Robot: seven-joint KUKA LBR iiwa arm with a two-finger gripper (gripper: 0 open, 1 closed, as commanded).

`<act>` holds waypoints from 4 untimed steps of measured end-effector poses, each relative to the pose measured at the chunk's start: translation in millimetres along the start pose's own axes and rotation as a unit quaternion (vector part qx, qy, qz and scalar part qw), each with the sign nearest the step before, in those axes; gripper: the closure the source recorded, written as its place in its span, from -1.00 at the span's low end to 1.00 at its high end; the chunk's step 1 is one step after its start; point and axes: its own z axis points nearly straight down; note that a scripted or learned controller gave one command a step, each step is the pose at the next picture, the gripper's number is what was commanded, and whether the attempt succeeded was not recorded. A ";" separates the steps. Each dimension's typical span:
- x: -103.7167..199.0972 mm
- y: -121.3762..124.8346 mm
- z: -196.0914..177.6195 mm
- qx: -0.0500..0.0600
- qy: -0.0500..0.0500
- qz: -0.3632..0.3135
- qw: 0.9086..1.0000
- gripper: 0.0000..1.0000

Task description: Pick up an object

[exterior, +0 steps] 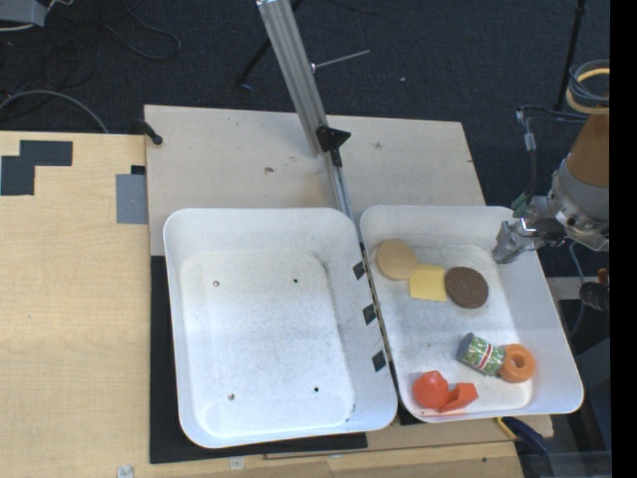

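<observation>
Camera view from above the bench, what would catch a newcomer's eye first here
The right bin draws the eye first: a tan disc, a yellow block and a brown disc cluster near its far end, with a red piece and an orange ring nearer the camera. The gripper hangs over that bin's far right rim.

Aluminium rail (pixel 299 78) slants over beige board (pixel 398 162); wooden tabletop (pixel 70 307) at left; cables (pixel 60 8) on dark floor.

Left bin (pixel 189 267) floor open for access. Right bin (pixel 557 357): 6 items crowd centre and front; slanted metal rail (pixel 299 78) behind.
</observation>
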 end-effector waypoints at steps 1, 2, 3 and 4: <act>1.4 0.9 -63.8 -0.001 0.000 0.000 1.000 1.00; 1.3 1.2 -68.5 0.002 0.000 -0.001 1.000 1.00; 44.3 -9.1 -54.6 0.004 0.002 -0.001 1.000 1.00; 96.9 -24.1 -38.1 0.005 0.002 -0.001 1.000 1.00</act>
